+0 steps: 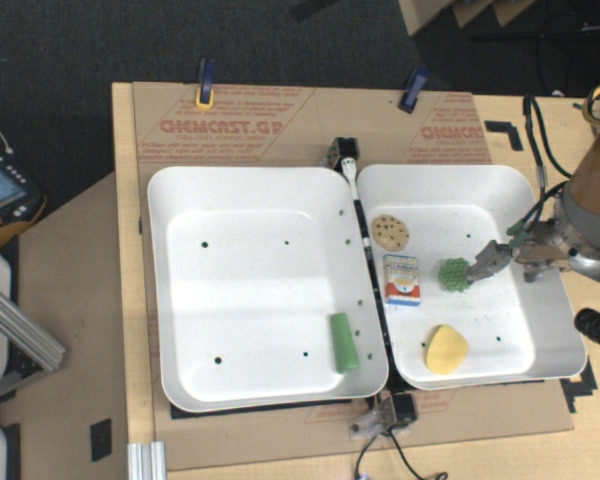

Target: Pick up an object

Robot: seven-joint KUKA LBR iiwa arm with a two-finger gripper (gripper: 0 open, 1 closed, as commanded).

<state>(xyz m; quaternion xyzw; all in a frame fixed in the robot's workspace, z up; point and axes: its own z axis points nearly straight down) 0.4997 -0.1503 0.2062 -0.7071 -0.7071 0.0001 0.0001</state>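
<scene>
Cardboard-topped table (280, 108) on dark carpet, two white bins clipped side by side, presumably so nothing slides around during grabs. End effector (477, 266) down low in the right bin (500, 183), tips right against the green bushy object (454, 274), but can't tell if clenched or released. Just past it toward the divider: small carton (401, 279) and cookie (389, 231), yellow lump (446, 349) nearer the front, green stick (344, 342) across in the left bin (180, 198).

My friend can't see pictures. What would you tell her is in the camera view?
A robot arm's end effector reaches from the right to a green broccoli toy in the right bin. That bin also holds a cookie, a small carton and a yellow lump; the left bin holds a green stick.
</scene>
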